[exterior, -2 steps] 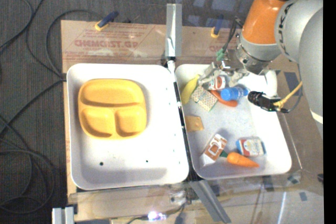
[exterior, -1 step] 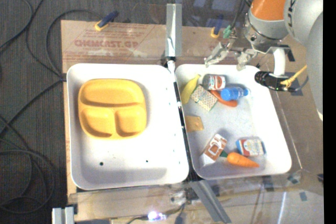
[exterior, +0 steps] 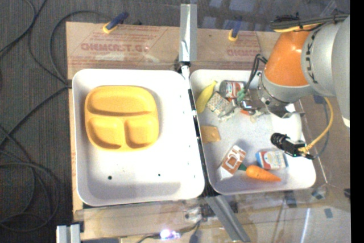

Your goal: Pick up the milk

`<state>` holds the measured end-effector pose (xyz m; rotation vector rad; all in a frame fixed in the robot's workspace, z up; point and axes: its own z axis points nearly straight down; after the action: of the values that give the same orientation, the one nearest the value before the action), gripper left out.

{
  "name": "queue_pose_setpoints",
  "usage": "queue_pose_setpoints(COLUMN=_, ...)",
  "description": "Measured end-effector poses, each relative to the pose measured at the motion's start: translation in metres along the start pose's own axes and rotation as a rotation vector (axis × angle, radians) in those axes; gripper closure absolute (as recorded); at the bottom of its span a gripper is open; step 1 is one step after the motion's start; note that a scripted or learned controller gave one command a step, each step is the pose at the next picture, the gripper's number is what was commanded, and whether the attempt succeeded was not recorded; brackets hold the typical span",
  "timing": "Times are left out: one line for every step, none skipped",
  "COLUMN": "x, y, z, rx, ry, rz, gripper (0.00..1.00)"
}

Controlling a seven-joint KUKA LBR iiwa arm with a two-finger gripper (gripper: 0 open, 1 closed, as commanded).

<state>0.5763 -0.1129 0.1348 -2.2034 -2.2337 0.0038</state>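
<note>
A yellow plastic divided tray (exterior: 121,116) sits in the left white bin (exterior: 85,179); the right white bin (exterior: 307,179) holds a small blue-and-white milk carton (exterior: 271,159) near its front edge, well apart from the end effector (exterior: 248,101), whose finger state I cannot tell.

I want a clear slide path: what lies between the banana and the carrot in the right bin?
In the camera view, between the banana and the carrot lie a small tan square and an orange-and-white carton.

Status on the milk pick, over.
Claw over white right bin's far end, by silver can. Small blue-and-white milk carton apart, near end. Orange carrot beside it.
</note>
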Motion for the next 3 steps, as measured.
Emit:
queue_pose_setpoints(x=-0.014, y=-0.041, z=0.045, rx=-0.015, ry=-0.004, rz=-0.256, gripper=0.0)
queue_pose_setpoints(x=-0.004, y=-0.068, z=0.045, rx=-0.022, ry=-0.012, rz=-0.446, gripper=0.0)
queue_pose_setpoints(x=0.033, y=-0.092, z=-0.048, rx=-0.003, ry=-0.001, rz=-0.407, gripper=0.0)
